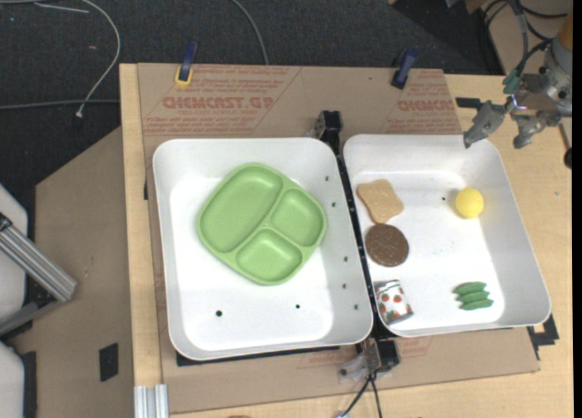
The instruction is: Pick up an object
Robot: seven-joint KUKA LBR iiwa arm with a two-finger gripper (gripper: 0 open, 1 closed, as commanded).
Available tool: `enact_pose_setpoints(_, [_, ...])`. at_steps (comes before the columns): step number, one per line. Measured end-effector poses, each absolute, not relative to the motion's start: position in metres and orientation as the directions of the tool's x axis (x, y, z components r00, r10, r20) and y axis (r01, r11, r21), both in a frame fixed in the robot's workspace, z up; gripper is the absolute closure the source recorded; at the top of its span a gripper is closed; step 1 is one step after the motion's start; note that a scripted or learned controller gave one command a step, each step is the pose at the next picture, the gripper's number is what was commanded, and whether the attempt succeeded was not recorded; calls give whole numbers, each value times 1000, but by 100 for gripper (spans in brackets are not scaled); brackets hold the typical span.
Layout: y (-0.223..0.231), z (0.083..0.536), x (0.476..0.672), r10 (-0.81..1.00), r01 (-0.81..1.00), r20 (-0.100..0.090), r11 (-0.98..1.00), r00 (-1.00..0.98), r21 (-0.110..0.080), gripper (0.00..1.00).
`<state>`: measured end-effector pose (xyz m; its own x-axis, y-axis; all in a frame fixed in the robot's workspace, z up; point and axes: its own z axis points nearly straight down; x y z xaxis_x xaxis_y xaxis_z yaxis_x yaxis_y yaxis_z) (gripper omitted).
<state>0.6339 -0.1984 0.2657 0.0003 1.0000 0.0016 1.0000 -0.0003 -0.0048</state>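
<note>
Above the right bin's far corner, the claw hangs spread wide, holding nothing. In that bin lie a yellow ball, toast, a brown disc, a can and green pods. The left bin holds a green tray.
</note>
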Motion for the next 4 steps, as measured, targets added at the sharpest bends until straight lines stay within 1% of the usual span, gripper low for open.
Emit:
enact_pose_setpoints(1, [-198,268,635,1000,1000,1,0,0,-1,0])
enact_pose_setpoints(2, [-191,218,642,1000,1000,1,1,-1,-2,0])
enact_pose_setpoints(3, [-196,173,637,1000,1000,2,0,0,-6,0])
enact_pose_setpoints(4, [-200,124,645,1000,1000,1,1,-1,-5,0])
